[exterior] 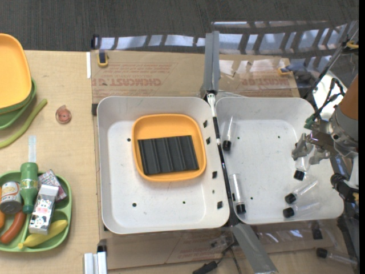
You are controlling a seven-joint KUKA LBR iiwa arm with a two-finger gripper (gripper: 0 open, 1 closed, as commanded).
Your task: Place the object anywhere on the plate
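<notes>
A dark grey ribbed block (169, 154) is seen lying flat on the orange plate (169, 122), which sits in the left white bin (114, 210). The gripper (305, 148) is positioned over the right edge of the right white bin (256, 110), and whether it is open or closed cannot be told. Several clear tubes with black caps (235, 193) are scattered across that bin's floor.
</notes>
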